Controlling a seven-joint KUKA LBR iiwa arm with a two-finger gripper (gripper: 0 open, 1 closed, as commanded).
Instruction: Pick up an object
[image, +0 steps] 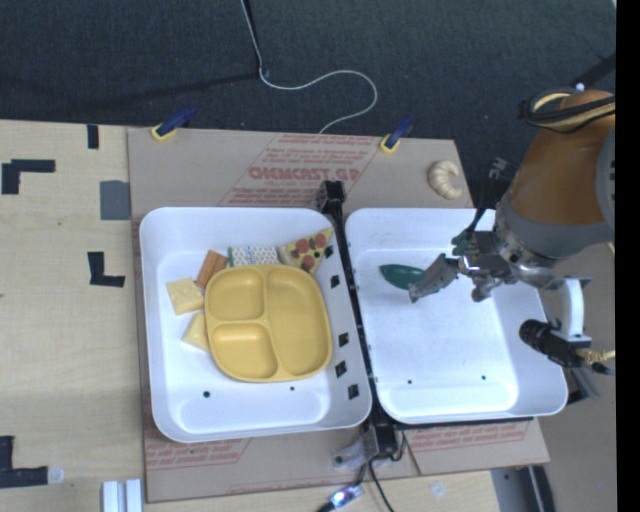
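Teal, the small object (403, 273) lay in the right bin (450, 390) near its left wall, long axis roughly left-right; the gripper (450, 283) hovered just right of it, jaws spread, grasping nothing

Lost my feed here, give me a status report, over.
Tool over right bin, fingers spread. Green object just beside fingertip, not gripped. Nothing in the way.
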